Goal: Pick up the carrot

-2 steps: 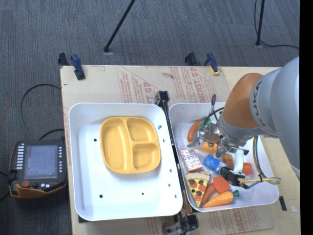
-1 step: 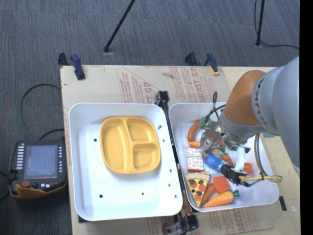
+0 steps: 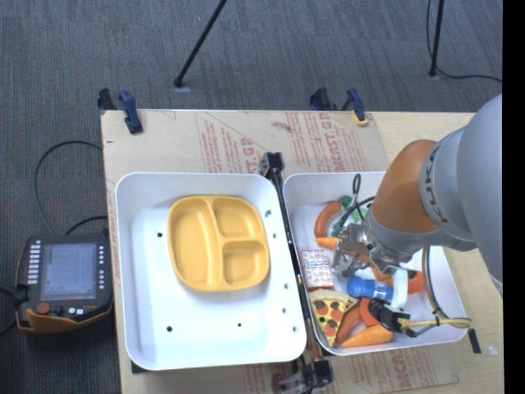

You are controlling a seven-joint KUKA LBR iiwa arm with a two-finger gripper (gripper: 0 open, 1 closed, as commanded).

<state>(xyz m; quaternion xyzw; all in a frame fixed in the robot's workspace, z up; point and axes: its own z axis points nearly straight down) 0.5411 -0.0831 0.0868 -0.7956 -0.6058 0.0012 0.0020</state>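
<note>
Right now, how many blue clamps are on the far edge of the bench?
2. One clamp is at the far left corner of the bench; the other clamp is farther right, behind the right bin. The arm may hide more.

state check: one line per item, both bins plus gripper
yellow tray: upright, flat in the left bin.
carrot: lying at the near edge of the right bin, not held.
pizza slice: flat, beside the carrot.
blue bottle: on its side.
snack packet: flat by the left wall.
gripper: low over the right bin, among the items.
</note>
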